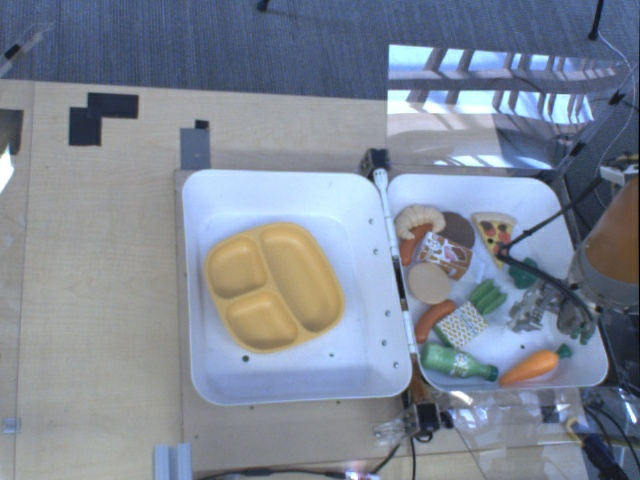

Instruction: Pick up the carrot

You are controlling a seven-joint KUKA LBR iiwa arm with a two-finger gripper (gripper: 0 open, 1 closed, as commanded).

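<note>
Wooden bench point(100, 298) carries two white bins side by side. Left bin point(290, 373) holds yellow divided plate point(274, 286). Right bin point(570, 368) crowded with toy food: pizza slice point(493, 234), green bottle point(457, 362), sausage point(434, 319). Carrot point(530, 367) lies near front right corner of right bin, orange, slightly tilted. Gripper point(545, 308) hangs just above carrot, not touching; whether released or clenched, cannot tell.

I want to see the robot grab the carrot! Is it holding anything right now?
Nothing is held yet. The gripper hovers in the right bin, and the carrot lies on the bin floor just below it in the view, apart from it.
</note>
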